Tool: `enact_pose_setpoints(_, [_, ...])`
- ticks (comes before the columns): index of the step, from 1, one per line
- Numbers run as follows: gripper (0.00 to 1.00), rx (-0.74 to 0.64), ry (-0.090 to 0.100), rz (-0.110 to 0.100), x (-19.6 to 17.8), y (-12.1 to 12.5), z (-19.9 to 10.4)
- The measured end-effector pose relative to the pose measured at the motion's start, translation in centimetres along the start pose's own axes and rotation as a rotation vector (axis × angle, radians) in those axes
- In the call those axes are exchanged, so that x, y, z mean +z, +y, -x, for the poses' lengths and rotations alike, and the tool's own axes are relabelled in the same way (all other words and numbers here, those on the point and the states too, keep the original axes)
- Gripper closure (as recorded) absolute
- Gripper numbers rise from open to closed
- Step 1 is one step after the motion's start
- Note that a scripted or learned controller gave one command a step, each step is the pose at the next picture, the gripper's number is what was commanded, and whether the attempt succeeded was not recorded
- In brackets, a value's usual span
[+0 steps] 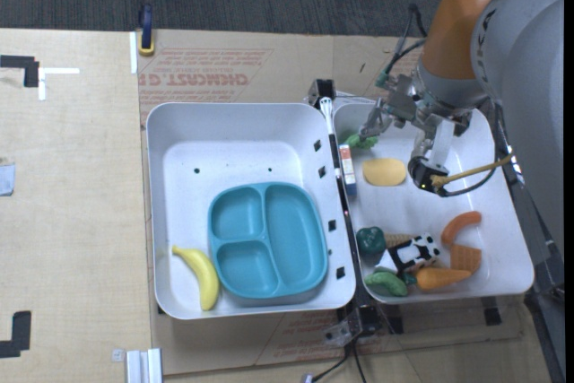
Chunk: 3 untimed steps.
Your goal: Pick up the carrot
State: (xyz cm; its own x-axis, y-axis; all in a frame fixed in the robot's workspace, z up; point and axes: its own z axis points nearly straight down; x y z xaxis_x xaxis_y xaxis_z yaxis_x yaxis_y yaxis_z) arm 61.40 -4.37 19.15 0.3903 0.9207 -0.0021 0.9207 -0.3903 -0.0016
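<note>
Table: we saw a pale table (72, 238) covered in cardboard, carrying two white bins side by side.
Left bin: the left bin (179, 139) sat at 9 o'clock from its neighbour, their walls touching.
Banana: a yellow banana (202, 275) lay at 7 o'clock in the left bin, just beside the plate.
Plate: a teal divided plate (269, 239) rested flat toward 5 o'clock in the same bin.
Right bin: the right bin (404, 211) held all the small toys.
Carrot: the carrot (435, 279) lay on its side at 5 o'clock in the right bin, near the front wall and well apart from the claw.
Leafy piece: a green leafy piece (386, 282) lay at 9 o'clock from the carrot, close to its tip.
Spotted toy: a black-and-white toy (414, 252) sat just at 11 o'clock from the carrot.
Dark green piece: a dark green piece (369, 239) lay at 7 o'clock in the bin, by the left wall.
Orange curve: a curved orange piece (462, 225) lay at 1 o'clock from the carrot.
Yellow piece: a rounded yellow piece (386, 172) lay near the bin's middle, toward 10 o'clock.
Claw: the claw (381, 119) hung at 11 o'clock over the right bin; we could not tell whether it was open or closed, nor whether it had hold of anything.
Small green piece: a small green piece (363, 139) lay at 7 o'clock from the claw, close to it.
</note>
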Motion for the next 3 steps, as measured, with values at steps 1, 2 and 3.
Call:
enact_pose_setpoints(1, [0.0,-0.001,-0.001,-0.001,0.0,0.0,0.0])
enact_pose_setpoints(2, [0.0,-0.001,-0.001,-0.001,0.0,0.0,0.0])
enact_pose_setpoints(3, [0.0,0.265,-0.001,-0.005,10.1,-2.1,6.7])
